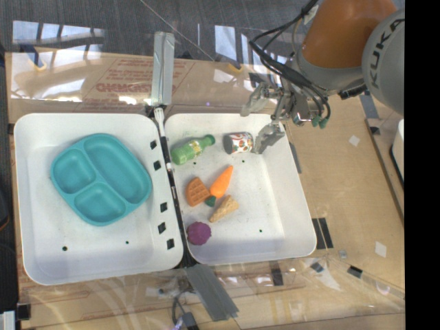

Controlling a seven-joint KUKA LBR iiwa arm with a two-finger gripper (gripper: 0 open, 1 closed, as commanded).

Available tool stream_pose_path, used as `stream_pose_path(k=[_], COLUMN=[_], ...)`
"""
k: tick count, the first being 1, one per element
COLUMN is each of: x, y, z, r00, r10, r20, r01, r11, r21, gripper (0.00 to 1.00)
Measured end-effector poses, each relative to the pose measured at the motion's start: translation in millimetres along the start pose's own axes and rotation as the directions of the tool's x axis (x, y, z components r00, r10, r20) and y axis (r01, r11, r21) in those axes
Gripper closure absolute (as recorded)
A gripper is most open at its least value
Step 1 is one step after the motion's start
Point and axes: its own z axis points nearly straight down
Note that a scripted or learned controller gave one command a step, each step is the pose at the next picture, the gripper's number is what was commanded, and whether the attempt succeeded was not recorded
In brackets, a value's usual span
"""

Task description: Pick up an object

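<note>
The small can (239, 142), white with a red printed label, lies on its side near the far edge of the right bin (289, 212), and it looks like the likeliest target, since the gripper (265, 122) hangs just beside it on the right; one finger (269, 135) reaches down almost to the can's end while the other sits higher and further left above the bin's rim, so the fingers stand apart with nothing between them. Nothing is lifted yet: the can rests on the bin floor, and the grasp itself, the closing and the raise are all left to do. Whether the lower finger touches the can I cannot tell. Just left of the can lies a green bottle (190, 148), tilted, near the divider between the bins. Nearer the camera sit an orange carrot (221, 180), a ridged orange piece (197, 192) touching its green end, and a tan cone-shaped piece (224, 209) just below, with a purple round object (199, 233) apart toward the near edge. The left bin (41, 239) holds a teal divided plate (100, 177), well apart from the arm
</note>
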Motion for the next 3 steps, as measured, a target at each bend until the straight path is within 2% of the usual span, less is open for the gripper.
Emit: stream_pose_path(k=[1,2,3], x=[2,46,42], y=[8,61,56], z=[153,185,171], r00=[1.000,0.997,0.997], r10=[0.022,0.078,0.076], r20=[-0.004,-0.004,0.007], r01=[-0.022,-0.078,-0.076], r11=[1.000,0.997,0.997], r21=[-0.002,-0.004,0.006], gripper=[0.00,0.00,1.00])
